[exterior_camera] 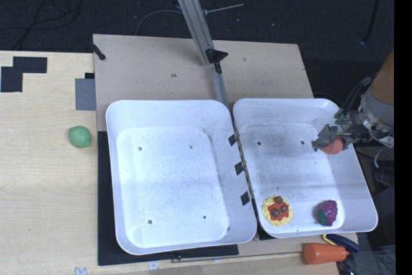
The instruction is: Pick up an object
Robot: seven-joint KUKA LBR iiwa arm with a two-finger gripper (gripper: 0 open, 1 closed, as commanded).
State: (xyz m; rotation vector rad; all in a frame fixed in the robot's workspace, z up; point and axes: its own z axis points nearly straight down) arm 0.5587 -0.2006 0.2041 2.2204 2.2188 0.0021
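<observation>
Two bins on the bench, and the claw (328,140) sits over the right bin's (290,119) right edge, seemingly pinching a small red-orange lump (333,147). Looks light and rounded, maybe slippery; grip across its middle.

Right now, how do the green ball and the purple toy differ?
The green ball is plain, smooth and round; the purple toy looks bumpy, like a grape bunch. The green ball lies on the bench, left of both bins; the purple toy lies in the right bin, near its front right corner. Both are small and lie clear of the hand.
</observation>
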